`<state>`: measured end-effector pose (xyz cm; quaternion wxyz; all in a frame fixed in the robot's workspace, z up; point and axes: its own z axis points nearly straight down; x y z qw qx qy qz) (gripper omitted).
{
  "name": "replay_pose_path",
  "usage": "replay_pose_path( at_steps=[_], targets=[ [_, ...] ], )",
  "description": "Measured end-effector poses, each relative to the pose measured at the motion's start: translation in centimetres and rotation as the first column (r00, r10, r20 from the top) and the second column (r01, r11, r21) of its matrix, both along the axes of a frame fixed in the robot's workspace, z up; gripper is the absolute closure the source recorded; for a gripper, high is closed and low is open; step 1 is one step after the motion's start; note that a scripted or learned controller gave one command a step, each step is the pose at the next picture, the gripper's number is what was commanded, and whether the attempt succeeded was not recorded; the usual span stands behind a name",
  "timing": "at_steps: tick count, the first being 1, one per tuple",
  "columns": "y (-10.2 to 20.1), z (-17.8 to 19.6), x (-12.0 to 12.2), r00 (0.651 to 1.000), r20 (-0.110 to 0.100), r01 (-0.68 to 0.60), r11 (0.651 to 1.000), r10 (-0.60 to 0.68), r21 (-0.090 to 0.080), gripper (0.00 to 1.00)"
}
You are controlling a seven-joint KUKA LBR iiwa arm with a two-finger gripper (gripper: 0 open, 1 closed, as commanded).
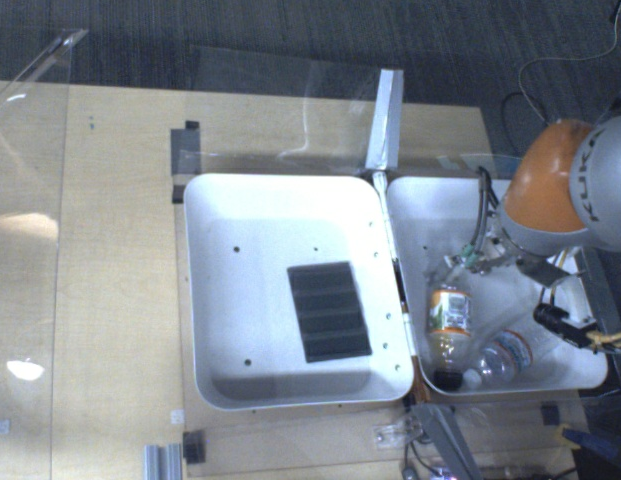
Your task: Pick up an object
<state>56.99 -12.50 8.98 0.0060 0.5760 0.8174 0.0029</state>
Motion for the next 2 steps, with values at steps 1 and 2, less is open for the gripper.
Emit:
replay_pose_path(
  at_steps=[1, 2],
  targets=[
    [4.1, 1.2, -2.9, 0.997, 0.058, -0.05, 0.999, 0.051, -0.006, 0.0],
    [3.1, 0.0, -0.5, 0.994, 0.0, 0.109, 0.994, -0.109, 0.004, 0.0]
  ],
)
